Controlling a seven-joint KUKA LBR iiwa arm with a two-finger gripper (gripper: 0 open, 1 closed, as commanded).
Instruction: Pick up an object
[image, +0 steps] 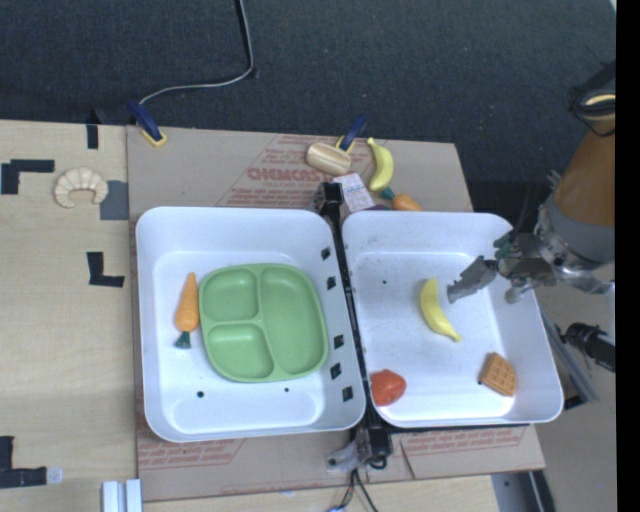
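End effector (492, 281) over the right bin (530, 400), fingers spread and gripping nothing.
The banana (437, 310) lay just left of it, apart.

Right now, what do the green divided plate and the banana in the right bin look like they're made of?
Green divided plate: probably moulded plastic, with uniform colour, a soft sheen and rounded compartment ridges. Banana in the right bin: likely a plastic toy, evenly yellow and smooth, though real fruit can't be ruled out.

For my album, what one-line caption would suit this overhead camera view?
Robot gripper poised over the right bin beside a yellow banana, with a green plate and carrot in the left bin.
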